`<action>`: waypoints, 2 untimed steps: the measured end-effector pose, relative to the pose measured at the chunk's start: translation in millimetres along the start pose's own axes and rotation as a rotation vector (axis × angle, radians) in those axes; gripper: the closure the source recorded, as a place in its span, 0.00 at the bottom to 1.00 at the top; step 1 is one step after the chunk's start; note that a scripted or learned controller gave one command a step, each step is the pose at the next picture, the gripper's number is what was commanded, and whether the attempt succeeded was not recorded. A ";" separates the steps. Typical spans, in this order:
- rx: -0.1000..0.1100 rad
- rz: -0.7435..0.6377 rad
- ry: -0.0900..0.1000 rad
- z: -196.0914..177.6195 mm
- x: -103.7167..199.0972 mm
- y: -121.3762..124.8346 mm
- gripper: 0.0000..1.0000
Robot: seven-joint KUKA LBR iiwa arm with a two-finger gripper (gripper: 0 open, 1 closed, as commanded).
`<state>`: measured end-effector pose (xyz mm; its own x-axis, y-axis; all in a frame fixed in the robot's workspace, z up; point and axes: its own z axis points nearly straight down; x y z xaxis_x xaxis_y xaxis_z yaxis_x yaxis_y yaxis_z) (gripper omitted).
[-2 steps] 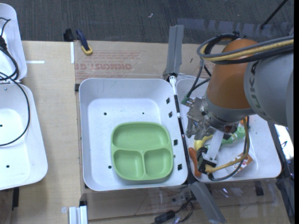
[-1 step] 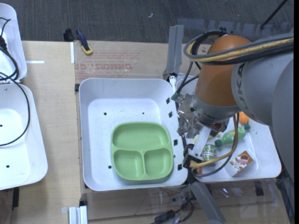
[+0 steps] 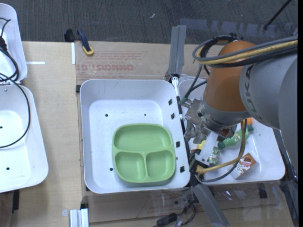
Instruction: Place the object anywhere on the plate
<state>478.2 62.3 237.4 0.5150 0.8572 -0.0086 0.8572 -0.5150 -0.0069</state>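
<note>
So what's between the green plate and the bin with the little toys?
In the camera view, the two bins' touching white walls separate the green plate from the small objects.

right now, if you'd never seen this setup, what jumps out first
The big grey arm with its orange band fills the right side, bent down over the right bin, where small items lie jumbled. Next comes the light green three-compartment plate, lying flat in the left bin with nothing on it.
</note>
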 end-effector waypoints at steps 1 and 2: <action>0.002 -0.072 0.001 23.2 -11.2 6.1 1.00; -0.003 -0.100 0.000 -42.0 5.6 15.3 1.00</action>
<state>494.6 59.3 279.3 0.4269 0.9043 -0.0079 0.9043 -0.4270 -0.0048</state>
